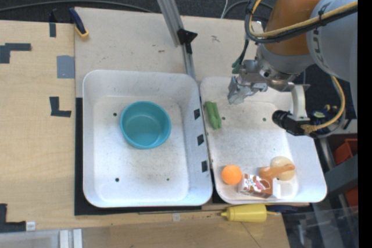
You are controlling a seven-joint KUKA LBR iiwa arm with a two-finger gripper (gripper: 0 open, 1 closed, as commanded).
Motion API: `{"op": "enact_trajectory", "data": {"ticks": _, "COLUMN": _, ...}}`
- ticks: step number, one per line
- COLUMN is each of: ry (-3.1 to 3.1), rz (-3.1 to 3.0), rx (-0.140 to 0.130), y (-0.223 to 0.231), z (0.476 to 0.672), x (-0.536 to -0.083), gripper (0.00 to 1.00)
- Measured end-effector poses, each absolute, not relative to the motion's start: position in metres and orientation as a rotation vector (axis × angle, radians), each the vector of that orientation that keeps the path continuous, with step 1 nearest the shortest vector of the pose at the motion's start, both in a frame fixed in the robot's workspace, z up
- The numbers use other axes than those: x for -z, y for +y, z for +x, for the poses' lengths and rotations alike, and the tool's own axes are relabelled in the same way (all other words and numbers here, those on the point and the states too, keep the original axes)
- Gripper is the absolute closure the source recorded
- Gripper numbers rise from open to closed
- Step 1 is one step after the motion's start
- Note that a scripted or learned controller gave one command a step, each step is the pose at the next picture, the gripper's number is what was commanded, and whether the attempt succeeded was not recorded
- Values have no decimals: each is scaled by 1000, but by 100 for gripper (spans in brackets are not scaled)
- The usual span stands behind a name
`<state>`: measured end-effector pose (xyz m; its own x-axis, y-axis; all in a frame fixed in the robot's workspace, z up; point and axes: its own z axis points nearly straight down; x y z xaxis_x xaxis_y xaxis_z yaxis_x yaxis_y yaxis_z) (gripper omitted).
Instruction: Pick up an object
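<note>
Wooden bench carries two white bins side by side, left bin [99,183] with a teal bowl [145,124], right bin [317,180] with a green object [213,114] by its left wall and an orange ball [231,174] plus a cluster of small items [272,178] near the front. Arm reaches in from the right, orange band up, gripper [238,93] hanging over the right bin's back-left corner, nothing visibly between its tips. Finger state can't be told at this resolution; cluster items blur together

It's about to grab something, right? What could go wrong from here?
The green piece lies right against the right bin's left wall, so the gripper might hit the wall or only nudge it. The orange ball could roll away. The things in the near corner are crowded, so one may be hard to grab alone.
</note>
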<state>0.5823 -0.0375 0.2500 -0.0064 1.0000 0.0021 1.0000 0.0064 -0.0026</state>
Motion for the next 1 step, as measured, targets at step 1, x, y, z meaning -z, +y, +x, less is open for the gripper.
{"op": "enact_trajectory", "data": {"ticks": 1, "ry": -2225, "rz": -2212, "rx": -4, "y": 17, "z": 561, "x": -237, "gripper": 100}}
